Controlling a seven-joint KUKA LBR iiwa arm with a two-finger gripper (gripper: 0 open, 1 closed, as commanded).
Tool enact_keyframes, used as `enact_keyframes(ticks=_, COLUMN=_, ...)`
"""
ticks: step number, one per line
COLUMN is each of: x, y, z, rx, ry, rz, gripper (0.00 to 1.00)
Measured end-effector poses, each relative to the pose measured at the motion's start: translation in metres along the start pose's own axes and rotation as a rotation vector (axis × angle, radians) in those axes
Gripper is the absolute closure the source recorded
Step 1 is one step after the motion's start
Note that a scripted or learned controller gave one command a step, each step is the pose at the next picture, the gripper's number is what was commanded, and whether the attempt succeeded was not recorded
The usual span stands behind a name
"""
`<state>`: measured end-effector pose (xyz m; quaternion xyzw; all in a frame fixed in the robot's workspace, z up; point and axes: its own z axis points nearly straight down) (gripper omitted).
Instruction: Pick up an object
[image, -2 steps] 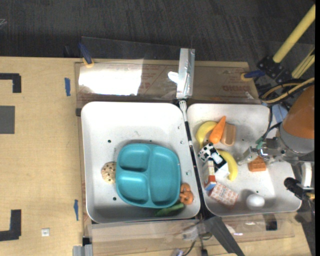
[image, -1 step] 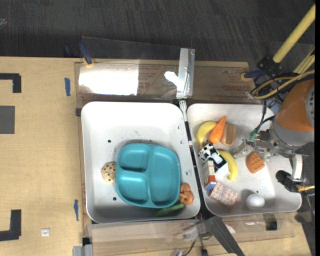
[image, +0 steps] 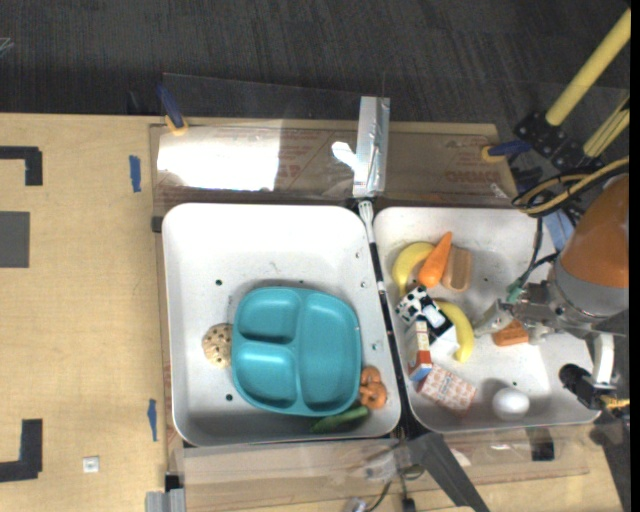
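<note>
My gripper (image: 513, 318) hangs low over the right side of the right bin (image: 500, 225), on the grey arm with the orange band (image: 603, 243). A small orange piece (image: 511, 338) lies right under or against its tip; contact is unclear. To the left lie a yellow banana (image: 461, 334), a second banana (image: 408, 264), an orange carrot (image: 436, 262), a tan block (image: 460, 269) and a black-and-white toy (image: 418, 306). A red-and-white packet (image: 446, 387) and a white egg (image: 511, 403) rest near the bin's front.
The left bin (image: 200, 235) holds a teal divided plate (image: 298, 348), a speckled cookie (image: 216, 343), a small orange toy (image: 372, 388) and a green item (image: 340, 420). A divider wall (image: 385, 310) separates the bins. Cables and a yellow pole (image: 590, 70) stand at the back right.
</note>
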<state>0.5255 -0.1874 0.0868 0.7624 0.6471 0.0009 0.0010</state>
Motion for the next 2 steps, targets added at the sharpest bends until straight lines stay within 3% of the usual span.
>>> enact_keyframes(ticks=1, x=0.000, y=0.001, z=-0.011, rx=-0.004, ry=-0.001, rz=0.000, gripper=1.00)
enact_keyframes(ticks=2, x=0.085, y=0.025, z=-0.119, rx=-0.005, ry=0.003, rz=0.049, gripper=1.00)
